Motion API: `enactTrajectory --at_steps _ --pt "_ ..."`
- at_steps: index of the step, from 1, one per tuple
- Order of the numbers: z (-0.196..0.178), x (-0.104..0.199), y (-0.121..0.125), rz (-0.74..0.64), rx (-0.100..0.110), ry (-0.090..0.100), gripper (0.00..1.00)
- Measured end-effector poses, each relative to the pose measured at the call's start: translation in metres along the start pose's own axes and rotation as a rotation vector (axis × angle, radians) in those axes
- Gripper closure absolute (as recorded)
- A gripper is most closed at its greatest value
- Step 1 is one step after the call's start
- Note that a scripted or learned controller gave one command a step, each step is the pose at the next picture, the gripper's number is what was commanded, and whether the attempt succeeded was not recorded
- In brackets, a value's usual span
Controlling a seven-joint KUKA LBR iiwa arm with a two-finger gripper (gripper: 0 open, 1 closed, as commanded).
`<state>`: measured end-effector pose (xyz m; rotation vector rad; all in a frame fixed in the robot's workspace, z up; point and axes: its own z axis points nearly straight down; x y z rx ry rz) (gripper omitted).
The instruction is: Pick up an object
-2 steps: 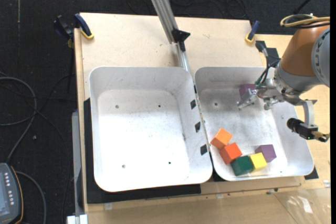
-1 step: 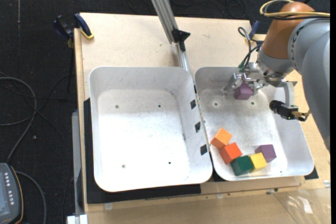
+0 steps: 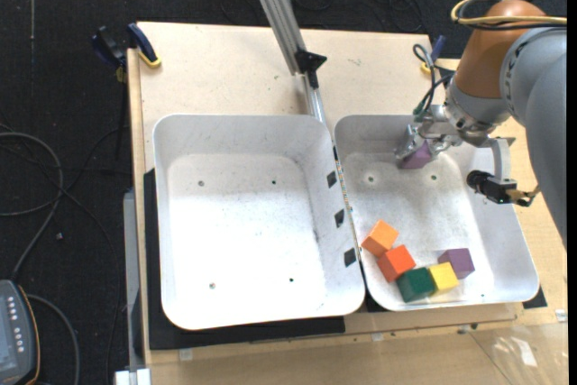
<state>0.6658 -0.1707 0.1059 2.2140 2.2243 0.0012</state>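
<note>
Though we can read no writing anywhere, we see the hand (image 3: 416, 149) clenched on a purple block (image 3: 416, 158) above the right bin (image 3: 505, 234).

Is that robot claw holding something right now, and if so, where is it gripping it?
Yes, it seems so: a purple block sits at the tips of the gripper, over the right bin. It appears pinched by its upper part.

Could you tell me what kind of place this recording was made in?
Probably a robotics lab: a grey KUKA arm over two shallow white plastic bins, small coloured wooden blocks, loose black cables on dark floor.
</note>
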Motion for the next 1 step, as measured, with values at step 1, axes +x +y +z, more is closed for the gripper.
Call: enactTrajectory --at_steps 1 --pt "-0.0951 0.089 0.0113 -0.005 -0.006 0.004 1.0"
